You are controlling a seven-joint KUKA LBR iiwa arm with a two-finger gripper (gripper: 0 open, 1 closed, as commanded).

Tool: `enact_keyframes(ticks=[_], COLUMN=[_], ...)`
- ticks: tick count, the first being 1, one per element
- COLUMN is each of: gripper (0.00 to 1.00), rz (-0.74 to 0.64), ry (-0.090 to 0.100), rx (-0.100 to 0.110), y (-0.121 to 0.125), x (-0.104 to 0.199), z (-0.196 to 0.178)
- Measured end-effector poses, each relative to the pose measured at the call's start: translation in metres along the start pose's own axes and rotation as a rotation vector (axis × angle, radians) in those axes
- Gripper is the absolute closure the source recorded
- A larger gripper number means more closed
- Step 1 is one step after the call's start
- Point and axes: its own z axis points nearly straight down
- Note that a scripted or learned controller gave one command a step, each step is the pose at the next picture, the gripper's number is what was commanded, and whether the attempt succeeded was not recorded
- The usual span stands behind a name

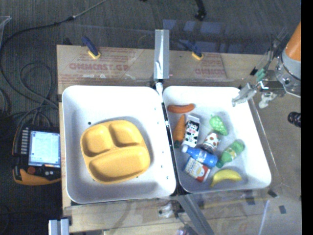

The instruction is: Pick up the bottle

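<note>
**Ana:** Nearest us, along the front wall of the right bin [259, 131], lies a yellow toy banana [226, 176], smooth and curved. Why is everything heaped there?

**Ben:** Looks tipped in loose, as pick targets. Just behind the banana lies the blue bottle [203, 156], on its side, white cap pointing left, its body resting across a red-and-white carton [196, 170]. That's my guess for the task's bottle, though a green bottle [233, 150] lies just to its right.

**Ana:** So two candidates, both rounded plastic, likely to roll.

**Ben:** Yes, and crowded: a cow-print milk carton [191, 133], a carrot [179, 127], a sausage [181, 108] and a knobbly green vegetable [218, 125] sit close behind.

**Ana:** And the left bin [73, 131]?

**Ben:** It holds a glossy yellow divided plate [116, 150], three compartments.

**Ana:** The gripper [244, 95]?

**Ben:** Hovering over the right bin's far right corner, well apart from both bottles, holding nothing. Whether the jaws are spread or closed, I cannot tell; they're too small and blurred.
</note>
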Motion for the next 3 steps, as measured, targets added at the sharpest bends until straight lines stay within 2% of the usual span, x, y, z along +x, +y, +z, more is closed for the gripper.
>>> enact_keyframes(ticks=[1, 2, 3], gripper=[0.00, 0.00, 1.00], rz=[-0.050, 0.017, 0.015], ry=[0.001, -0.002, -0.004], rx=[0.001, -0.011, -0.013], y=[0.002, 0.049, 0.050], x=[0.024, -0.001, 0.000], z=[0.148, 0.193, 0.183])
